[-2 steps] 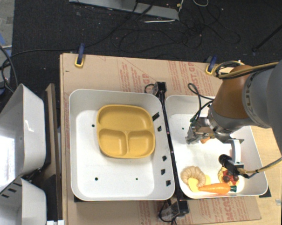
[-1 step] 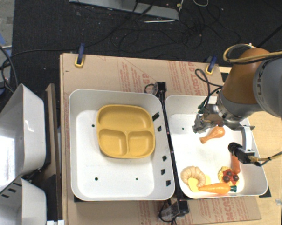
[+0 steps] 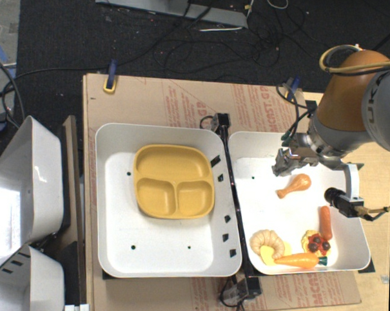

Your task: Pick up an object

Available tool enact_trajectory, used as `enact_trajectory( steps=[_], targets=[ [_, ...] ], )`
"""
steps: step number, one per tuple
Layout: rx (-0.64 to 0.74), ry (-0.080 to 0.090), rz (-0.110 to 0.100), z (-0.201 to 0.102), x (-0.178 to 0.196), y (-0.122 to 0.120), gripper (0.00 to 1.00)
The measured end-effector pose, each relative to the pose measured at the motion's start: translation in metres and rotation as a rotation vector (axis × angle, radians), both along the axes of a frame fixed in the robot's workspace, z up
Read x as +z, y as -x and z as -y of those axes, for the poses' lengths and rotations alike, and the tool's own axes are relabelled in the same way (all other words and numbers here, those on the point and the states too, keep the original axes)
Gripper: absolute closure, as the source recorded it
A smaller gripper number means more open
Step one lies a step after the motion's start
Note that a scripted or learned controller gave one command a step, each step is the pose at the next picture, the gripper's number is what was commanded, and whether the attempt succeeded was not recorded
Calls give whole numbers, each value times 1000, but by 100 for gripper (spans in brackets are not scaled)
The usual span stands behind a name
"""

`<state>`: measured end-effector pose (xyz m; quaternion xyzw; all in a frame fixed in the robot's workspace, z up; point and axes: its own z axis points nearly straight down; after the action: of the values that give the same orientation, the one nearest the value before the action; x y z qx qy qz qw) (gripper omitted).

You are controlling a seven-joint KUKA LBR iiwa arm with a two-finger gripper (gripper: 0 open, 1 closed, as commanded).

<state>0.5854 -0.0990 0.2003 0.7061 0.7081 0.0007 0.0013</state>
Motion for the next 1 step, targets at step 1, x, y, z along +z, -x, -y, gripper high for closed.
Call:
enact_trajectory(
  steps=[1],
  targets=[
    [1, 0, 2, -4, 57, 8, 100]
  ],
)
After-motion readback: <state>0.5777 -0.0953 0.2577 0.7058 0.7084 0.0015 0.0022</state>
